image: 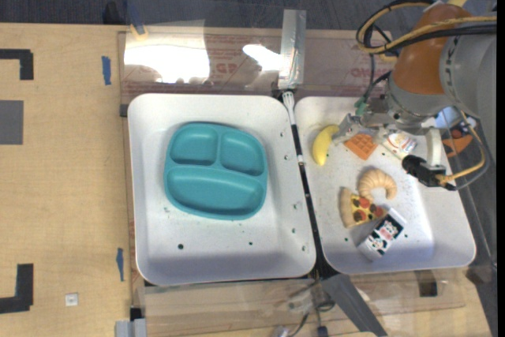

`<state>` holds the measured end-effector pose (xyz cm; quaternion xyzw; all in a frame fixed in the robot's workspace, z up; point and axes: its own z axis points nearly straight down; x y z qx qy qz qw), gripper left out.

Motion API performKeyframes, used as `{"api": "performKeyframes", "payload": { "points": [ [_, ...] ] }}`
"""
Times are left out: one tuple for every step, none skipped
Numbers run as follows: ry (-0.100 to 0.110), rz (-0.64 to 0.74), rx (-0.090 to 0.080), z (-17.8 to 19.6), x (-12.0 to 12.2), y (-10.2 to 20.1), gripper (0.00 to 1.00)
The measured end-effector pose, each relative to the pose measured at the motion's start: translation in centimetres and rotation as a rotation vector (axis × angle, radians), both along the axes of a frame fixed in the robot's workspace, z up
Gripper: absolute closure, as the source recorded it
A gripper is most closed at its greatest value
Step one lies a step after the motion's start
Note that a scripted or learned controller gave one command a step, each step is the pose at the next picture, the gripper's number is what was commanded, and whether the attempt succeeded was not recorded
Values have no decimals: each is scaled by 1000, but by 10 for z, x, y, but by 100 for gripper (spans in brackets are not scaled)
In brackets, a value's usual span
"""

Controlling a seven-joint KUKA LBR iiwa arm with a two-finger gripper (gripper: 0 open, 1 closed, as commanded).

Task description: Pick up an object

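Gripper (364,121) sits low over the right bin's (442,249) far end, near banana (322,144) and orange waffle toy (360,146); its state cannot be told. Nothing visibly held. Croissant (376,183) and pizza slice (359,208) lie apart, nearer.

A teal divided plate (215,170) lies in the left white bin (150,249), well to the left of the jaws. The wooden table (63,185) carries black corner marks and strips of blue tape (106,69). Behind the bins stands a clear panel (205,51).
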<state>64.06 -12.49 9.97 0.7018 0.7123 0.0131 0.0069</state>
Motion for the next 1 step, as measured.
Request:
{"api": "performKeyframes", "payload": {
  "points": [
    [-12, -3, -15, 14, 2, -6, 100]
  ]
}}
